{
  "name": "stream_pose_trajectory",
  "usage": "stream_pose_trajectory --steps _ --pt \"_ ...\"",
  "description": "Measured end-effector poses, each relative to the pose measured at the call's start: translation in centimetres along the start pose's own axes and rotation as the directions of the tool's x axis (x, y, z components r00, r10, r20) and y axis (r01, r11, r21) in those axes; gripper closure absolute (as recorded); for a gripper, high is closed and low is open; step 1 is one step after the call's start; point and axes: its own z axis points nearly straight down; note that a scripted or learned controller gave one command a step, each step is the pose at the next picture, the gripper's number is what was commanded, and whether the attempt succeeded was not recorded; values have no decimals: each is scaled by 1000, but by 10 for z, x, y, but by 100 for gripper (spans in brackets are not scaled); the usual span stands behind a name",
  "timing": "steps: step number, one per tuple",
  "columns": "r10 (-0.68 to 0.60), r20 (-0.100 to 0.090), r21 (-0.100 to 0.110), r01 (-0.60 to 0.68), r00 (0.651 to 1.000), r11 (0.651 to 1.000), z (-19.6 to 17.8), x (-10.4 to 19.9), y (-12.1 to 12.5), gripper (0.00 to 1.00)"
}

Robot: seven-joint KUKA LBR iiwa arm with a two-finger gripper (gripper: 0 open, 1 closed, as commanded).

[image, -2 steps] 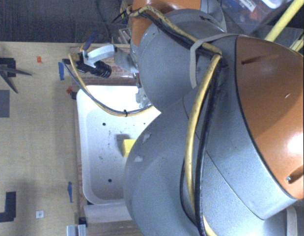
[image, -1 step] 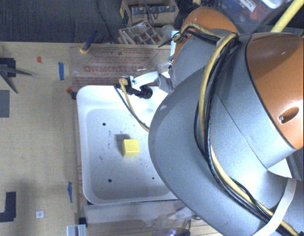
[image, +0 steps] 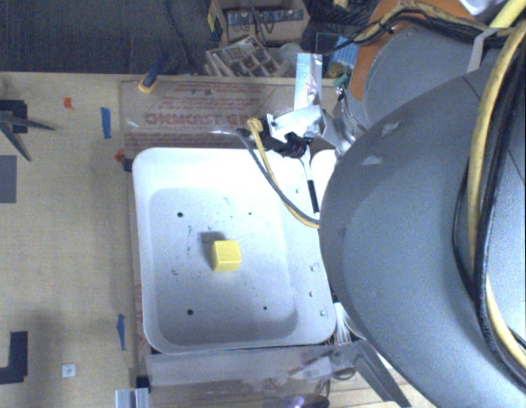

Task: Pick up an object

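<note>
looking down from the camera view, you'll find the yellow cube [image: 227, 255] lying alone near the middle of the white bin [image: 161, 172], well apart from every wall, so i judge it open to a straight descent. the arm [image: 415, 228] bulks over the bin's 3 o'clock side, its cables [image: 275, 181] trailing toward 1 o'clock. the grasping end's state you cannot tell. the bench [image: 59, 228] surrounds the bin.

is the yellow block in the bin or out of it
In. The yellow block lies on the floor of the left white bin, near its middle, inside the rim and apart from the arm.
</note>
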Motion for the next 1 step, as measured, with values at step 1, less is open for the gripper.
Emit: stream_pose_trajectory --steps 1 --pt "-126 2 1 126 992 992 60 12 94 100"
